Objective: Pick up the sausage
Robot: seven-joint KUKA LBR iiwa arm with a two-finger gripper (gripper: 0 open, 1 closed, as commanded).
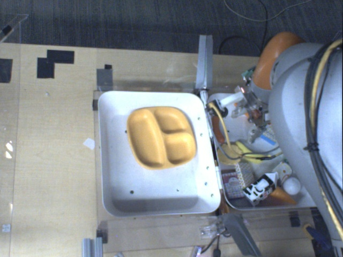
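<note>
The grey arm (308,116) with its orange band (273,55) reaches in from the right and covers much of the right bin (236,203). The jaws (256,123) hang low over the upper part of that bin; cables and wrist parts crowd them, so whether they are spread or pressed together cannot be told, and nothing can be seen between them.

A thin reddish-brown thing, likely the sausage (215,126), lies along the right bin's left wall, just beside the divider between the bins. It sits to the left of the jaws, near them but apart. A yellow cable (228,143) loops across the bin close to it.

Lower in the same bin lie a black-and-white toy (260,189), a white ball (291,185) and a small patterned box (233,183), all well below the jaws.

The left bin (112,143) holds a yellow divided tray (161,137), resting near its middle. Both bins stand on the pale wooden counter (48,143)
</note>
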